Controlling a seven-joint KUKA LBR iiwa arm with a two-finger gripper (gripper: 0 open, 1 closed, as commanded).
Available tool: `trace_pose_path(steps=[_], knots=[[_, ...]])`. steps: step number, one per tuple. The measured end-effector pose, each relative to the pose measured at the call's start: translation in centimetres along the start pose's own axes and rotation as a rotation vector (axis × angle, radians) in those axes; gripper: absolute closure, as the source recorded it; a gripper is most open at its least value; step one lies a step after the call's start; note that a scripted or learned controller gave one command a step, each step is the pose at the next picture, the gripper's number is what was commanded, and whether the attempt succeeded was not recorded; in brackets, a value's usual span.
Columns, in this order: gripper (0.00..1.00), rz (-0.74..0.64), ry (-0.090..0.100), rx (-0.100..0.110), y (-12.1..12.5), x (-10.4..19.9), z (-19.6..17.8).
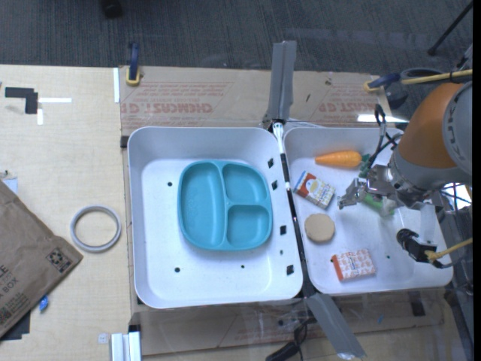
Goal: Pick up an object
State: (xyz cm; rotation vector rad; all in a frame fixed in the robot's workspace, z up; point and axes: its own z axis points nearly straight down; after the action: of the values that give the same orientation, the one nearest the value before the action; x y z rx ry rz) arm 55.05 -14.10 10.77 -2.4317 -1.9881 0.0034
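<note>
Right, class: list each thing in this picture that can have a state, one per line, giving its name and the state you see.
gripper: low over the right bin, fingers hard to read
divided plate: lying flat in the left bin, compartments bare
carrot: lying on its side
small carton: lying flat
round cookie: lying flat
red-and-white packet: lying flat
tape ring: flat on the bench
</note>
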Motion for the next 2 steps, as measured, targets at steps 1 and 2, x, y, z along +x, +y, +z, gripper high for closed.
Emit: trace_pose_path(steps=[1,2], knots=[[0.0,-0.071,0.017,0.023,11.4,-2.2,1.4],[0.0,-0.106,0.0,0.0,9.8,6.1,1.6]])
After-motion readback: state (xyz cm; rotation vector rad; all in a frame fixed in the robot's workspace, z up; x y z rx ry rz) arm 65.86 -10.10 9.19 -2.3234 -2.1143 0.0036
